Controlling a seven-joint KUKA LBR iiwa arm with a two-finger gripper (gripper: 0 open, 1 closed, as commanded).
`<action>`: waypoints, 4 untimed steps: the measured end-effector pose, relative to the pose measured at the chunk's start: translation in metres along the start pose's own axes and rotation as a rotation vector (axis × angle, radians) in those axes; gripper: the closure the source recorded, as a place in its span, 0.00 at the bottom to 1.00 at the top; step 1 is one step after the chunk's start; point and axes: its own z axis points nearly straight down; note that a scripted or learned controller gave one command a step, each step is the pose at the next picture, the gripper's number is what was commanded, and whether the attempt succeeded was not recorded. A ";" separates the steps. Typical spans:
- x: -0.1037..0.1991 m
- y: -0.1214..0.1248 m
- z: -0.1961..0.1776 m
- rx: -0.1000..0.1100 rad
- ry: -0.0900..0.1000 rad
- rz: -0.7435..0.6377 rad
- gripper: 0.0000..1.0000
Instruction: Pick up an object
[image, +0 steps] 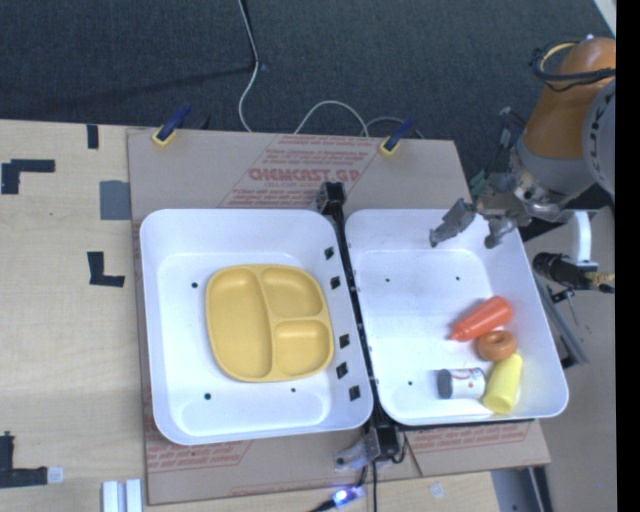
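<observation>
In the right bin (400, 300) lie an orange carrot (481, 318), a brown ring-shaped doughnut (496, 346) and a yellow bottle (503, 384) with a small white tube (459, 382) beside it, all clustered at the bin's right front. My gripper (468, 228) hangs over the back right corner of that bin, open, its two dark fingers (447, 224) spread with nothing between them. It stands well behind the carrot.
A yellow divided plate (268, 322) lies in the middle of the left bin (170, 300). Both bins rest on a cardboard sheet (290, 170) held by clamps. A cable (330, 108) loops behind the bins. The arm's orange band (560, 120) is at the far right.
</observation>
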 end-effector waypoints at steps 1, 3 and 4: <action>0.001 0.003 -0.009 -0.014 -0.002 -0.004 0.00; 0.002 0.006 0.103 -0.011 -0.003 -0.004 0.00; 0.003 0.006 0.133 -0.014 -0.004 -0.004 0.00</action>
